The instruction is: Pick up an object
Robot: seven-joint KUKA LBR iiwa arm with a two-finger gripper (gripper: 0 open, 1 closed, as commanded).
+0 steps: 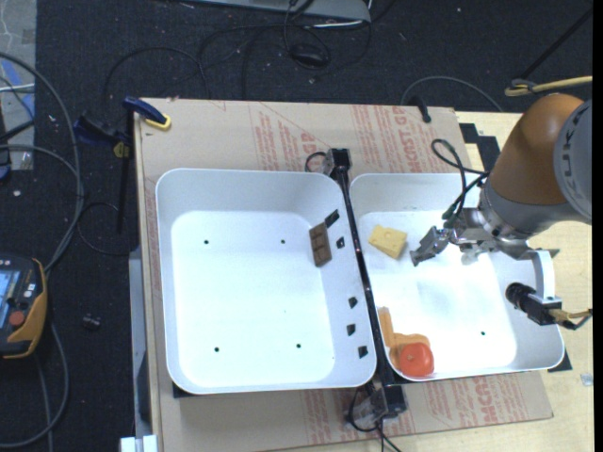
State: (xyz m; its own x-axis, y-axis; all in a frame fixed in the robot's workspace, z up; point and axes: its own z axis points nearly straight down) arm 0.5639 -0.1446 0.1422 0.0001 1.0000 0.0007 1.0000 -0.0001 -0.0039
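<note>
Two shallow white bins sit side by side on a sheet of brown cardboard (283,125) printed with red lettering, their smooth plastic walls rounded at the corners. Closest to me, in the near corner of the right bin (542,351), lies a round red ball (415,358), touching an orange, soft-looking strip (399,335) beside the divider. Further back in that bin rests a pale yellow block (387,241), wedge-like and matte as a sponge. The gripper (426,249) hangs just to the right of the block, near but apart from it; its dark metal fingers look slightly spread with nothing between them. In the left bin (179,252), a small flat brown bar (320,245) leans against the inner wall near the divider. Beyond the cardboard, a blue and yellow clamp (146,113) grips the far left corner, and black cables trail over the dark speckled floor (85,26).
</note>
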